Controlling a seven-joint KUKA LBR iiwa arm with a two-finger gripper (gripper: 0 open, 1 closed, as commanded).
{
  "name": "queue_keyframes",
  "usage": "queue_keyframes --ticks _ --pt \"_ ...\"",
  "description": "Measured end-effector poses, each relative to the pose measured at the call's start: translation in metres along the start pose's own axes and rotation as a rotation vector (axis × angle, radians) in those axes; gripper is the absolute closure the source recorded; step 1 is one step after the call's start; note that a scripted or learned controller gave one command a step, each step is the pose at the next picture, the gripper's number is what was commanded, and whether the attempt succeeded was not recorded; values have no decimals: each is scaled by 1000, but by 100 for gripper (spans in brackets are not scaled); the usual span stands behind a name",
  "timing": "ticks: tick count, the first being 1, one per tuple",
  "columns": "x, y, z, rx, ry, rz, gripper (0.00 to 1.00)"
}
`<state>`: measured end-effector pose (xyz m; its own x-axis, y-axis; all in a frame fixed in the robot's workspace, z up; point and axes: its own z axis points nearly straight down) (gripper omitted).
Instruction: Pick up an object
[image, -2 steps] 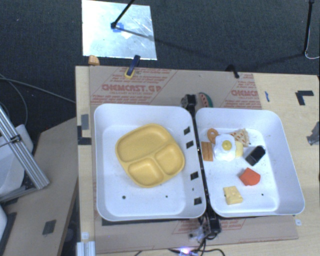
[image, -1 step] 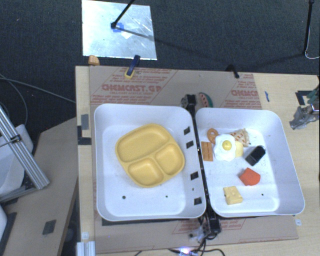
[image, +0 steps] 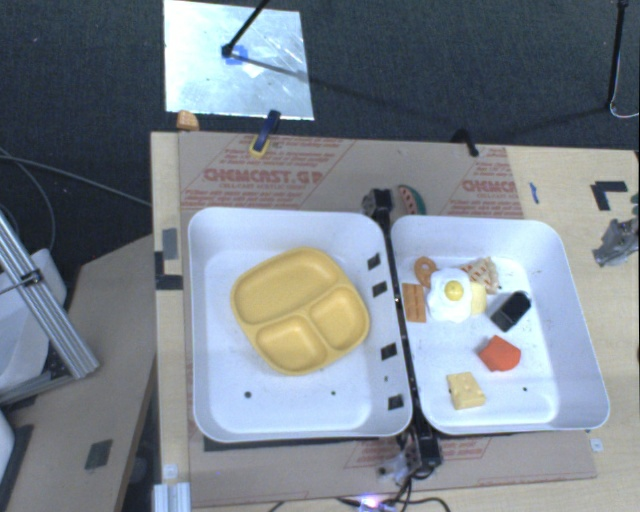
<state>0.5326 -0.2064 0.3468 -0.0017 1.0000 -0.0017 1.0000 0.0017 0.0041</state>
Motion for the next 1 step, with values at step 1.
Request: queue_keyframes --ticks 1 --pt "0 36 -8 -2 -1 -4 100"
